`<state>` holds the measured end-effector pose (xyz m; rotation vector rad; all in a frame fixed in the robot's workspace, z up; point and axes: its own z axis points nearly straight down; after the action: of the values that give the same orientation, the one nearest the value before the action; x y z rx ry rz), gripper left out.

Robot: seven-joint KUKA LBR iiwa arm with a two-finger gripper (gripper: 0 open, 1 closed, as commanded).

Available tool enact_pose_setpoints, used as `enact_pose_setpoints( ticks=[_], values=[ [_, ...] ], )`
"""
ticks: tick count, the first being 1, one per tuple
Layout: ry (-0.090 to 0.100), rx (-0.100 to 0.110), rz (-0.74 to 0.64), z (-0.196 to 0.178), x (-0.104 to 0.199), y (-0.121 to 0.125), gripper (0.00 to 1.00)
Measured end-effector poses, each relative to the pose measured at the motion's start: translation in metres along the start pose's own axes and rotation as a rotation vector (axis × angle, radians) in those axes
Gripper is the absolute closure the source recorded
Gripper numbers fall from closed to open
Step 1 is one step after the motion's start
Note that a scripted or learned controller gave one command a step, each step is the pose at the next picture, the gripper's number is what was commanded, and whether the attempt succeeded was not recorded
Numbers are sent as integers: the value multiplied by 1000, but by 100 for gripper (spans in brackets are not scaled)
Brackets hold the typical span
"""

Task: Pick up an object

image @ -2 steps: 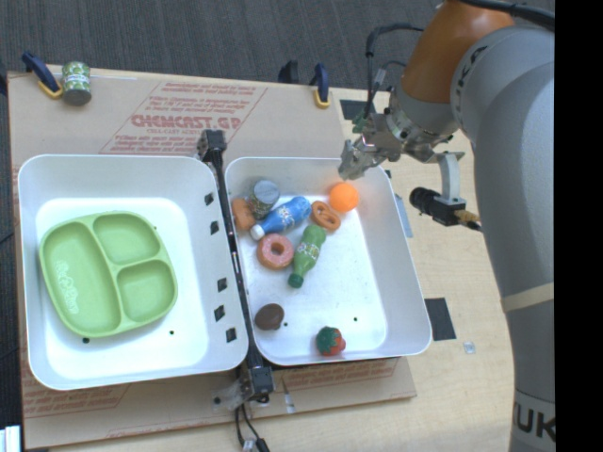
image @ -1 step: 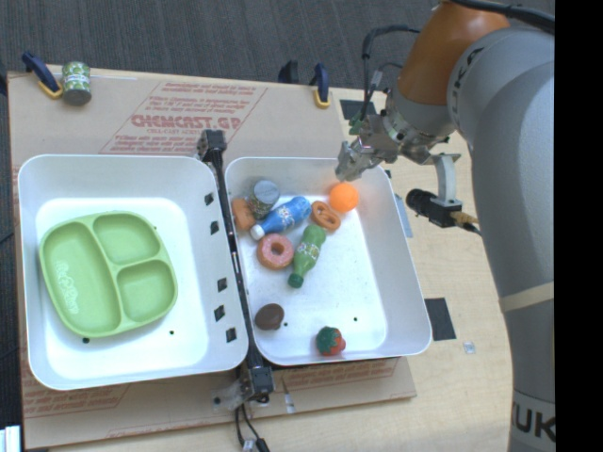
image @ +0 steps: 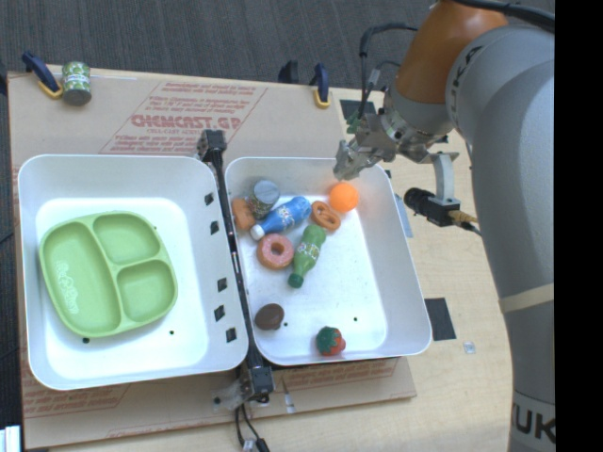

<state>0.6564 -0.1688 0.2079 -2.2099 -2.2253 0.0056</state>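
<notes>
Two bins sit side by side; the right bin holds the clutter: an orange ball near its far right corner, a blue bottle, a green bottle, a doughnut, a brown lump and a strawberry. The left bin carries a green tray. The gripper hangs just above the far rim, next to the ball, holding nothing visible; whether it is spread or closed I cannot tell. This looks like the approach step. Next it likely needs to descend over the ball, well centred, since a round thing rolls off easily.
</notes>
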Motion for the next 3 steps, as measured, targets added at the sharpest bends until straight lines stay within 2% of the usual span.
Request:
enact_pose_setpoints(
  ticks=[2,3],
  values=[
    [1,3,0,3,16,-1,100],
    [-1,0,-1,-10,39,-30,100]
  ],
)
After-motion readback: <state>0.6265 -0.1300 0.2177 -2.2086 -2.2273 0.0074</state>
